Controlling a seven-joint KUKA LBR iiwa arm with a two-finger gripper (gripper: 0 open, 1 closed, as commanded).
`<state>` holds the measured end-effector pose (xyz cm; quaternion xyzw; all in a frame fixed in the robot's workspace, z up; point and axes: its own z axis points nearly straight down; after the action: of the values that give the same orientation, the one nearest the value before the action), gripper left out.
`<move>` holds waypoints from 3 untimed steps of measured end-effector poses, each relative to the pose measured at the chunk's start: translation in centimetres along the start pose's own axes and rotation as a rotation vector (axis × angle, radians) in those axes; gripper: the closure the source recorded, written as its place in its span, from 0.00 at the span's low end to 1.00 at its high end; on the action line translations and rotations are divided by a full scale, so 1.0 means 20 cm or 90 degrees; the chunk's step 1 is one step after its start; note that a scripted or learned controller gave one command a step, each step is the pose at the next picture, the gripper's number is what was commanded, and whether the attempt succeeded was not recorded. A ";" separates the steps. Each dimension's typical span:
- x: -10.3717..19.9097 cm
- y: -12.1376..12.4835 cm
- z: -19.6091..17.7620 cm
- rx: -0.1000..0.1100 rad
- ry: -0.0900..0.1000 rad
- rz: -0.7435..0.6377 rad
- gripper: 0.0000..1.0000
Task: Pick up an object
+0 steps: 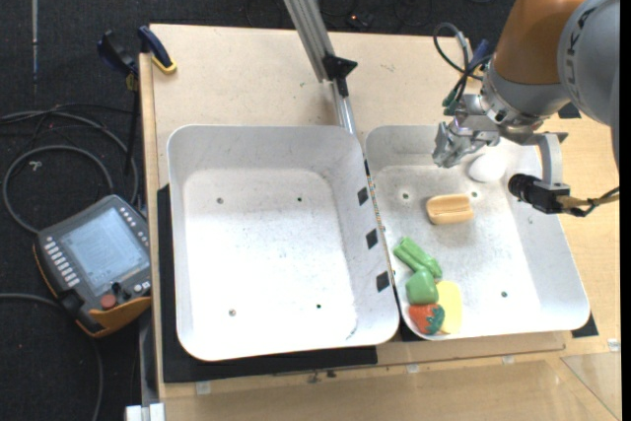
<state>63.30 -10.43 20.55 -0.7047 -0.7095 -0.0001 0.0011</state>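
My gripper (452, 151) hangs over the far edge of the right bin (537, 271), pointing down. A white rounded object (485, 167) lies just to its right, close beside it. A tan bread-like piece (449, 208) rests in the bin a little nearer than the gripper. Near the bin's front left corner sit a green elongated item (416, 256), a green block (422, 287), a yellow piece (449, 297) and a red piece (425, 316), bunched together. Nothing shows between the fingers.
The left bin (261, 242) stands beside the right one, sharing a raised middle wall with black marks. A metal pole (301, 0) slants in from the top toward the bins' far junction. A black cable and connector (537, 192) hang off the wrist over the right bin.
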 end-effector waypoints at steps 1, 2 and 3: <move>0.25 -0.11 -0.08 -0.001 0.001 0.000 1.00; 0.51 -0.18 -0.15 -0.001 0.001 0.000 1.00; 0.77 -0.28 -0.20 0.000 0.000 -0.001 1.00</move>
<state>57.65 4.95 24.51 -0.7040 -0.7102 -0.0005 0.0011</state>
